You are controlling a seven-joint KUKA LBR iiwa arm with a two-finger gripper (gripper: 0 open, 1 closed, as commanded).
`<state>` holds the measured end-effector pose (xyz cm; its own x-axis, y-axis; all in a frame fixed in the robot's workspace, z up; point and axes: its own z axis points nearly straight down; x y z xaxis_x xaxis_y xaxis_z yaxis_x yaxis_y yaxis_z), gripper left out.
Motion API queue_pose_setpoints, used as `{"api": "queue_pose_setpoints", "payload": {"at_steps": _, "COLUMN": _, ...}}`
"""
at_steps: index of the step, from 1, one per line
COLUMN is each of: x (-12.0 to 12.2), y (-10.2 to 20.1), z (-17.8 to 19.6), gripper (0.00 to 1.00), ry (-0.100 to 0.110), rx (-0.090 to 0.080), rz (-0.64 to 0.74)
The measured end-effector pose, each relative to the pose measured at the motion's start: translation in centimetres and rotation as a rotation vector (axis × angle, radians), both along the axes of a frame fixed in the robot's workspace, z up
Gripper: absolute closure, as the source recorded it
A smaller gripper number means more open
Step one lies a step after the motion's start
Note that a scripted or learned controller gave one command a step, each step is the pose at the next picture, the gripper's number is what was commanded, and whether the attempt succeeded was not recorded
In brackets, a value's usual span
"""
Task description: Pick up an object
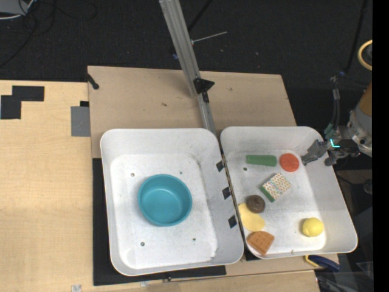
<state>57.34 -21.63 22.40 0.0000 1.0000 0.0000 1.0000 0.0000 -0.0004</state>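
Note:
The right bin (331, 193) holds a green bar (261, 160), a red disc (289, 162), a patterned green-and-white packet (276, 186), a dark brown round piece (255, 204), a pale yellow lump (250, 218), a waffle-like brown piece (261, 243) and a yellow ball (312, 227). My gripper (320, 154) hangs over the bin's right rim, just right of the red disc. Nothing shows between its dark fingers.
The left bin (121, 157) holds a teal bowl (165, 199). A slanted metal rail (185, 53) runs down to the bins' shared top edge. Black clips (225, 191) sit along the divider between the bins. Wooden board lies to the left.

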Motion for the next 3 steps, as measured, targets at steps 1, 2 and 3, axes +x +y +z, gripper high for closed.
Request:
{"api": "queue_pose_setpoints", "payload": {"at_steps": 1, "x": 0.0, "y": 0.0, "z": 0.0, "gripper": 0.00, "ry": 0.000, "rx": 0.000, "rz": 0.000}}
{"api": "queue_pose_setpoints", "payload": {"at_steps": 2, "x": 0.1, "y": 0.5, "z": -4.3, "gripper": 0.00, "ry": 0.003, "rx": 0.001, "rz": 0.001}}
{"api": "queue_pose_setpoints", "payload": {"at_steps": 3, "x": 0.1, "y": 1.0, "z": -10.5, "gripper": 0.00, "ry": 0.005, "rx": 0.002, "rz": 0.001}}
